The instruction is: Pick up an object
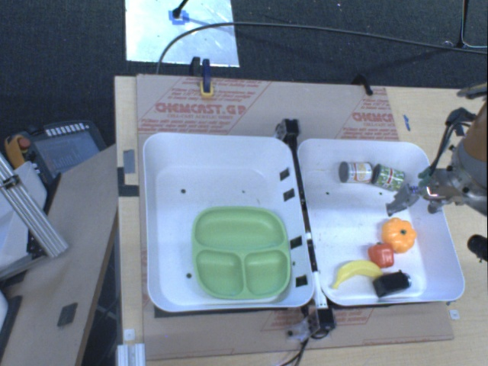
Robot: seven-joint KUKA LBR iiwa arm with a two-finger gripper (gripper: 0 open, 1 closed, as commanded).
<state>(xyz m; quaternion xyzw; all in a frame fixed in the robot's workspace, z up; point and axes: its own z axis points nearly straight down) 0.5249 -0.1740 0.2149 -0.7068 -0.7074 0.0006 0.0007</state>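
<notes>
The right bin holds several small things. Two little jars lie on their sides near its back wall, one with a white label and one with a green label. Toward the front sit an orange pumpkin, a red piece, a yellow banana and a black block. My gripper reaches in over the bin's right wall, hovering just above the pumpkin and right of the green-labelled jar. I see nothing held in it.
The left bin bears a green divided plate in its front half. A black strip of clips runs between the two bins. Cardboard lies beneath both bins, and a tablet rests on the side table at left.
</notes>
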